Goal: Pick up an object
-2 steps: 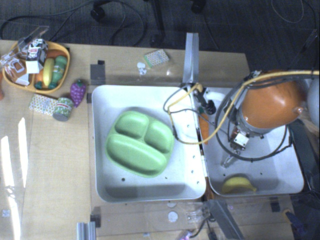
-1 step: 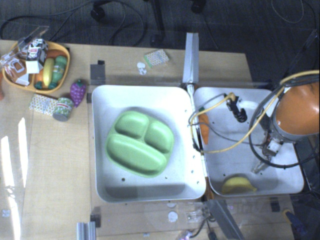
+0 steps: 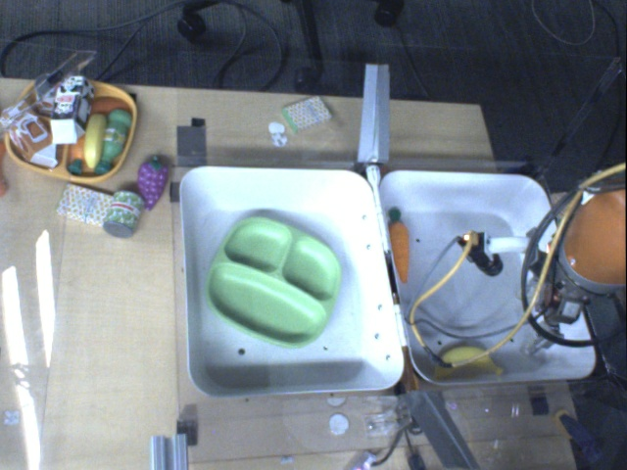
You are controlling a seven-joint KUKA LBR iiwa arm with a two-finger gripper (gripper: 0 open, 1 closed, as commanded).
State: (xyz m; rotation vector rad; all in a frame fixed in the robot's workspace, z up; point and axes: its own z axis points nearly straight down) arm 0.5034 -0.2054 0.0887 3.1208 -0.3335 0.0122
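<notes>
Approach step, by my read; no object seen in claw (image 3: 554, 313). Arm (image 3: 594, 248) over right bin (image 3: 460, 179), right side. Claw state: cannot tell. Banana (image 3: 468, 356) by near wall, carrot (image 3: 399, 248) against left wall. Next: centre over banana, descend clear of wall.

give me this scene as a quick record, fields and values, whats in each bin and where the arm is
left bin: green divided plate, about centred
right bin: carrot along the left wall; yellow banana-like item by the near wall
arm: over the right bin's right side
bench outside bins: yellow bowl of toy food, purple grapes beside it
</notes>
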